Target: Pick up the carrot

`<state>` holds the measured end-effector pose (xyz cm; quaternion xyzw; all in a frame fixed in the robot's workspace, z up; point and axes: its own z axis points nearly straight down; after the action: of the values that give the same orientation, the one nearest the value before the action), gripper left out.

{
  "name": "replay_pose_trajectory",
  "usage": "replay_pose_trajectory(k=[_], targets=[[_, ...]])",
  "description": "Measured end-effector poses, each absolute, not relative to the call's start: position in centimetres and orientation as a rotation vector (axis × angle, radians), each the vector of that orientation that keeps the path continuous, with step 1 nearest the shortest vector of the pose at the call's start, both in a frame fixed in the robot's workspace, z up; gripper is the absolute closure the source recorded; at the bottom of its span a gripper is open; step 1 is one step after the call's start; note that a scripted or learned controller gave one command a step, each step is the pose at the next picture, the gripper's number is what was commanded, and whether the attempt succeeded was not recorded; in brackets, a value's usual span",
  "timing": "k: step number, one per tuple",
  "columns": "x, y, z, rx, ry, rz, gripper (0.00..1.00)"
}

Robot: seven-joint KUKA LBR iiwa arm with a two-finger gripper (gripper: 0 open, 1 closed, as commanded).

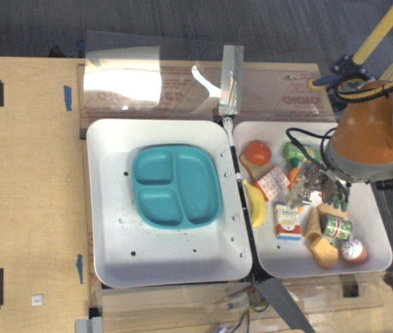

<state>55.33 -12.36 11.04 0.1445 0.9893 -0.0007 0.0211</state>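
Note:
The carrot (294,175) lies in the right bin (383,252). A short orange stretch of it shows, and its green top (294,152) points toward the back. The rest is hidden under the gripper (315,189), which hangs low directly over it from the right, below the arm's orange band (362,134). The tangle of cables and metal parts hides how the gripper meets the carrot.
Crowded around the carrot are a red tomato (256,151), a banana (255,203), a snack packet (274,182), a juice carton (288,222), a green can (336,227) and a cone (321,245). The left bin (106,255) holds a teal divided plate (177,186).

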Motion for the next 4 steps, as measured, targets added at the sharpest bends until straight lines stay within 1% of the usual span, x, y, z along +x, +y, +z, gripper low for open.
replay_pose_trajectory(k=[1, 2, 3, 4], targets=[[48.5, -12.0, 10.8, 0.267, 3.112, -0.002, 1.00], [48.5, -12.0, 10.7, 0.266, 3.111, -0.003, 0.00], [55.2, -10.6, 9.6, 0.276, 3.114, -0.002, 0.00], [55.6, -10.5, 10.9, 0.273, 3.096, -0.003, 1.00]])
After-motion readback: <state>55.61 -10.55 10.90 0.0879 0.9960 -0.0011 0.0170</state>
